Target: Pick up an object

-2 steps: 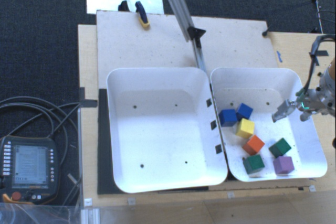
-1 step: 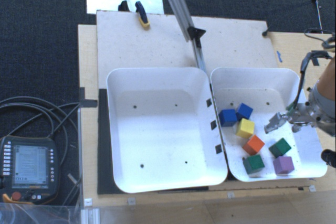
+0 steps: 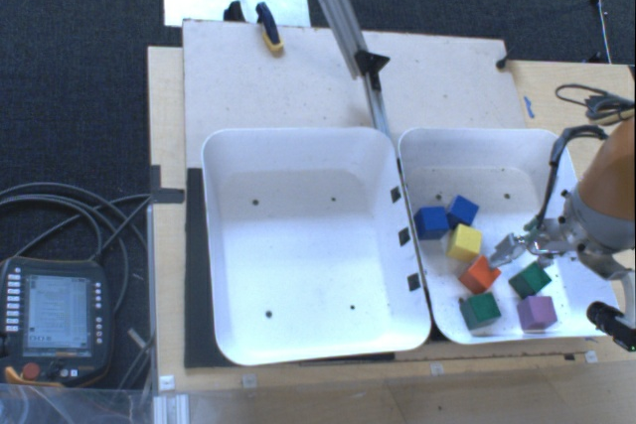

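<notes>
Since claw [image 3: 509,249] state is unclear, aim at orange block [image 3: 480,274] at its 7 o'clock: light, rigid, grip flat sides.

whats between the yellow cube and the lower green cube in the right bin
The orange cube lies between the yellow cube and the lower green cube, as the camera view shows.

Teach pendant [image 3: 55,318] with coiled cables [image 3: 70,213] left of the bench; blue-handled clamp [image 3: 268,27] at the board's [image 3: 437,79] far edge
</notes>
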You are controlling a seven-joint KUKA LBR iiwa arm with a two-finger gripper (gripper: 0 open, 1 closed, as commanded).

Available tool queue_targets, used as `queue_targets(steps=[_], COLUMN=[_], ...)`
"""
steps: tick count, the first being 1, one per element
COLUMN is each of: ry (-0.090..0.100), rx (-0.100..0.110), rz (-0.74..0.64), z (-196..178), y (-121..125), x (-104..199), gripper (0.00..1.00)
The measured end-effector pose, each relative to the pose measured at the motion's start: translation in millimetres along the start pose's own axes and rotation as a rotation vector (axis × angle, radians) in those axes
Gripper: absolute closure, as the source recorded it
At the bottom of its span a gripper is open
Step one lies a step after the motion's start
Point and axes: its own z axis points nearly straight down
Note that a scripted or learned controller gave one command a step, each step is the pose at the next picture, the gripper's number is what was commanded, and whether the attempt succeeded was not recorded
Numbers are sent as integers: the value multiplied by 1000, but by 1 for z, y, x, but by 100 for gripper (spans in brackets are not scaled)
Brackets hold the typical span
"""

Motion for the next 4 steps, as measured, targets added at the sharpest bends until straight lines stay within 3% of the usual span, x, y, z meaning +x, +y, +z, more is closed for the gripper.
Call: queue_targets(steps=[1, 2, 3, 4], ry=[-8, -6, -4, -4], rx=[-28, -27, -10, -12], rz=[2, -2, -3, -3], z=[19, 7, -36, -81], y=[8, 8, 9, 5], x=[-3, -2, -1, 2], gripper=[0, 100, 100, 100])
